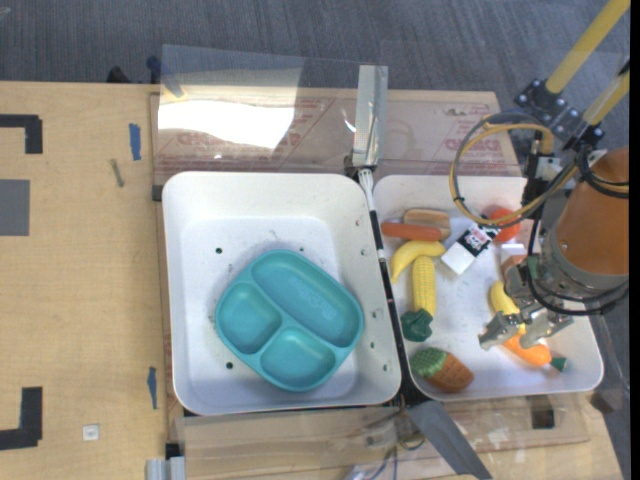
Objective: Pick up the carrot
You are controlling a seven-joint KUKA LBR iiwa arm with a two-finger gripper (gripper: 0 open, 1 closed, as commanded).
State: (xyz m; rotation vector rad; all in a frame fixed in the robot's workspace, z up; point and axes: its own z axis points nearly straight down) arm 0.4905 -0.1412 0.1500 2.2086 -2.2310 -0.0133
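Grasp step; gripper (522, 336) down on small orange plastic carrot (532, 352) at right white bin's (590, 373) near-right corner; finger spread unclear, possibly straddling it; next: close, lift straight.

My own wrist and pincer (515, 330) cover part of the carrot (532, 352), so I see only its orange body and green tip poking out below my fingers, and I cannot tell whether they touch it. A yellow item (501, 297) beside my wrist is mostly hidden, too little to name. My arm (600, 223) runs off the right edge. The red thing (500, 214) behind the cable is unclear.
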